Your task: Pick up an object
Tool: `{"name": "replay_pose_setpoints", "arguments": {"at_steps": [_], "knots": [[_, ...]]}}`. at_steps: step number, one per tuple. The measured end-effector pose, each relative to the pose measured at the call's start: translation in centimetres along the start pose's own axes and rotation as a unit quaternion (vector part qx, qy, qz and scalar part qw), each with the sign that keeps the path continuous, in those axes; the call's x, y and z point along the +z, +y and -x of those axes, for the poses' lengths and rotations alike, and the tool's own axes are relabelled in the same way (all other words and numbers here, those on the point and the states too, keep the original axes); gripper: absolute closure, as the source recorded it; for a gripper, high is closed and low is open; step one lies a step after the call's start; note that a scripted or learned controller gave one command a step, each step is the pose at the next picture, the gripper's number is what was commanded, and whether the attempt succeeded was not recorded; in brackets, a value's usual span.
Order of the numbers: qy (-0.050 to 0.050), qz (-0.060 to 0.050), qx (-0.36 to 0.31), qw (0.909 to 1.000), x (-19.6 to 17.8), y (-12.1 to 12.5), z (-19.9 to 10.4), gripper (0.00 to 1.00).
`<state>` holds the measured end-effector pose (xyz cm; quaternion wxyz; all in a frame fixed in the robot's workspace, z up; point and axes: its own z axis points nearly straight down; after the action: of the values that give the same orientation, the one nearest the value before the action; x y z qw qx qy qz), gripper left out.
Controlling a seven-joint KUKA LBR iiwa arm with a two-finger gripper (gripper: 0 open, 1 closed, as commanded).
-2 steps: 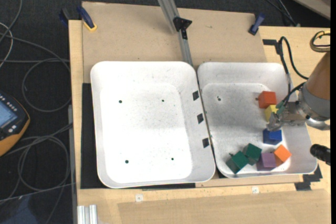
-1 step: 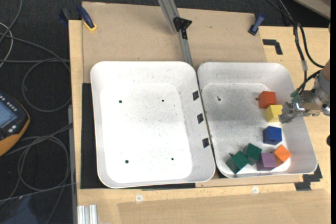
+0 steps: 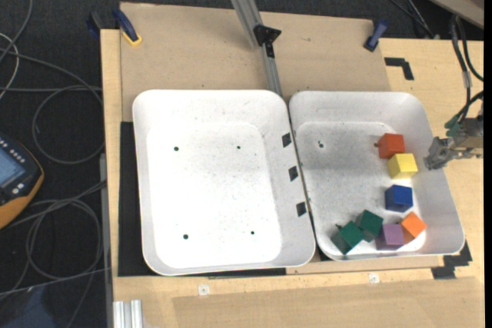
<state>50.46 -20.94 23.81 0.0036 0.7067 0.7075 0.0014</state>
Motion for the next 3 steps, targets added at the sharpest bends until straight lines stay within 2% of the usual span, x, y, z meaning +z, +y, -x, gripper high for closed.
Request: {"name": "replay_pose_setpoints", "arguments": {"at_steps": [1,3], "knots": [[0.0,-0.001,-0.001,1.0,-3.8,0.2,0.0,1.0],[0.003,-0.004,-0.003,1.0,-3.4,0.6,-10.6,1.0]]}}
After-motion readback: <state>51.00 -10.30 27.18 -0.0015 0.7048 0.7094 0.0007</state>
